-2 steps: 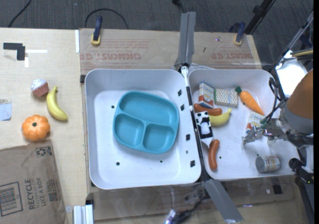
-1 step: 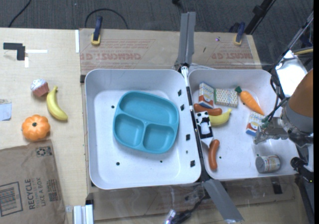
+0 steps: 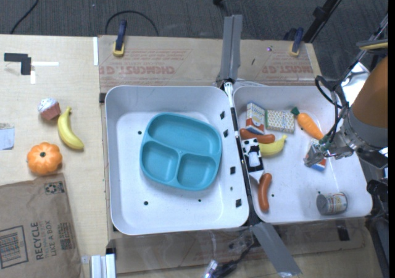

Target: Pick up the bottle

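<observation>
hovering over the right white bin [image 3: 361,206], gripper [image 3: 316,158] state impossible to tell; no clear bottle, so confirm target before descending.

You have 1 fixed camera, mounted high above the bench [image 3: 74,85] and looking down at a slant. It takes in both white bins [image 3: 117,165] whole, from fairly far back. The arm [image 3: 373,110] enters at 3 o'clock; dark floor lies toward 12 o'clock.
</observation>
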You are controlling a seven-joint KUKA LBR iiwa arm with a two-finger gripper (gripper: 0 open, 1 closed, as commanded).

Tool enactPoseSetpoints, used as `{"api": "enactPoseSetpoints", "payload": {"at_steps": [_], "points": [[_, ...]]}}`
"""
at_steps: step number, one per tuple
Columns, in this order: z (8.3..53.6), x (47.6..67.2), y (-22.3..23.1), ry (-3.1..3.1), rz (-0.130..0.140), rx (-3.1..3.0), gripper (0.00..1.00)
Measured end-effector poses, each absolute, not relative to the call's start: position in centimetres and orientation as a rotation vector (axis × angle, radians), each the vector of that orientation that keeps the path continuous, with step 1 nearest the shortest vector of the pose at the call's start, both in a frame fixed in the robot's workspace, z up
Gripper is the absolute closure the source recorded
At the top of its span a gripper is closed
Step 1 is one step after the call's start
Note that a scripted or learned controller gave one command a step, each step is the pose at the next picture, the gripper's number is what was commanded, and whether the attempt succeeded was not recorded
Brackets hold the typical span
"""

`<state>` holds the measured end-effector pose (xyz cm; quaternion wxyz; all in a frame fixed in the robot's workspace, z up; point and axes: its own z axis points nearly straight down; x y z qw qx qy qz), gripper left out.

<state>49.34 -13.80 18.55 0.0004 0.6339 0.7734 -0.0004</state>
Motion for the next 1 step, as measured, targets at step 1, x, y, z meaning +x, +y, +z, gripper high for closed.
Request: {"api": "enactPoseSetpoints", "payload": {"at_steps": [1], "points": [[22.09, 47.85, -18.54, 2.512, -0.002, 1.883, 1.0]]}}
